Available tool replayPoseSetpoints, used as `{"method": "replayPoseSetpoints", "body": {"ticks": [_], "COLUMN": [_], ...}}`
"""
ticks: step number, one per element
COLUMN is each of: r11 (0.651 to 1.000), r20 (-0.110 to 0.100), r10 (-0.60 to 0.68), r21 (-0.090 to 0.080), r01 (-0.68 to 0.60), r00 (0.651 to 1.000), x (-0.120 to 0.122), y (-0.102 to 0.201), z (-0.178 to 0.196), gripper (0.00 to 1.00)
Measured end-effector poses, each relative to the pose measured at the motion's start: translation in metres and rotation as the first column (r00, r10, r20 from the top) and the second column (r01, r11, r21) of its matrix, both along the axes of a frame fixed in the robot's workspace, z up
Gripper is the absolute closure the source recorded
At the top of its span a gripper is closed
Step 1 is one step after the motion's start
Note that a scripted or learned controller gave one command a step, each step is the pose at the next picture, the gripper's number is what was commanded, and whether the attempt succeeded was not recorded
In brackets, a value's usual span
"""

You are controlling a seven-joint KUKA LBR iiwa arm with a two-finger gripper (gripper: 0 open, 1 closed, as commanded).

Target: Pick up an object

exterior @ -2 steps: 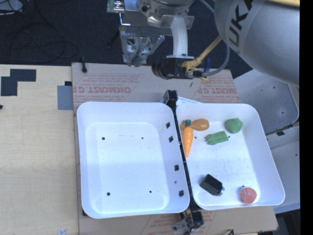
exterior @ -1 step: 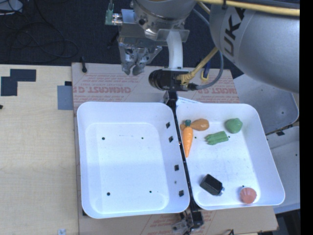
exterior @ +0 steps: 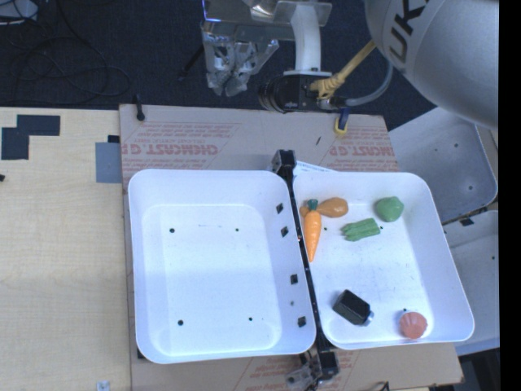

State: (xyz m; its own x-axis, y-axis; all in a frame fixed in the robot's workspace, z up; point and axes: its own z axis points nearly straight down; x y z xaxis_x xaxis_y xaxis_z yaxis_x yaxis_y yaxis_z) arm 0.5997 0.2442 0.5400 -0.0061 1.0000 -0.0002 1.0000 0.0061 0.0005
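Note:
The right bin [exterior: 407,275] holds several small objects. An orange carrot [exterior: 311,233] lies along its left wall, with an orange lump [exterior: 333,208] touching its top. A green oblong piece [exterior: 360,230] and a rounded green piece [exterior: 389,208] lie at the back. A black block [exterior: 352,307] and a pinkish-red ball [exterior: 413,324] sit near the front. My gripper [exterior: 232,72] hangs high at the top of the view, beyond the back edge of the left bin [exterior: 146,218] and far from all the objects. Nothing shows hanging under it.
The arm's large grey body [exterior: 431,31] fills the upper right corner. A yellow cable [exterior: 346,72] and a black fitting [exterior: 285,94] hang behind the bins. Both bins rest on a cardboard sheet [exterior: 203,141] over the wooden bench [exterior: 57,251]. A black divider [exterior: 297,251] joins the bins.

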Motion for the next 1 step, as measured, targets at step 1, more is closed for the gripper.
{"method": "replayPoseSetpoints", "body": {"ticks": [1], "r11": [1.0], "r20": [-0.008], "r10": [-0.001], "r21": [-0.003], "r01": [0.001], "r00": [1.0], "x": [-0.015], "y": [-0.0018], "z": [-0.0244], "gripper": [1.0]}}
